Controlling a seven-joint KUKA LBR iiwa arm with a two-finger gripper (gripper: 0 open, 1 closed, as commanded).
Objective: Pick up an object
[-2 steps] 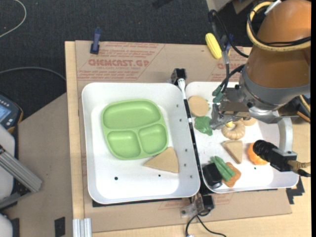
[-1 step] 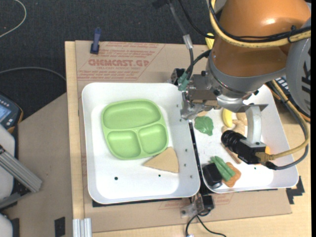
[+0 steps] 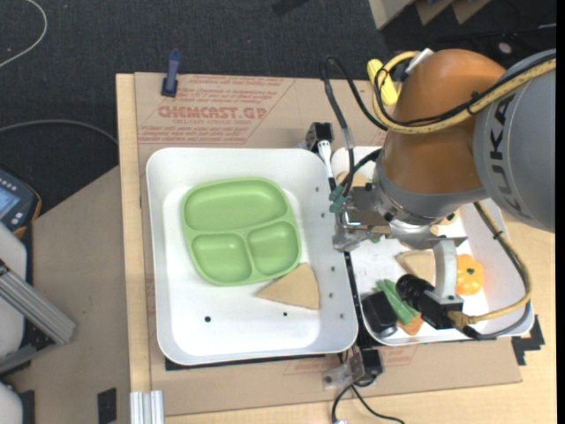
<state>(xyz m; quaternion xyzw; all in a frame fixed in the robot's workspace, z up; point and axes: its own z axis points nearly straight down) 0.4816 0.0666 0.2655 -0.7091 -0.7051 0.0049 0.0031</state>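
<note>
The grey arm with its orange band covers most of the right bin (image 3: 516,312). My gripper (image 3: 353,226) hangs below the wrist, over the rim between the two bins. In the right bin a toy carrot (image 3: 402,309) with green leaves lies near the front. A yellow and orange toy (image 3: 469,276) sits at the right, and a tan piece (image 3: 415,260) pokes out from under the arm. The left bin (image 3: 168,263) holds a green divided plate (image 3: 240,230) and a tan wedge (image 3: 293,287) just in front of the plate.
A small black item (image 3: 380,312) lies at the right bin's front left corner. Both bins rest on a cardboard sheet (image 3: 216,104) with a blue clip (image 3: 170,71) at its back edge. Cables run behind the bins.
</note>
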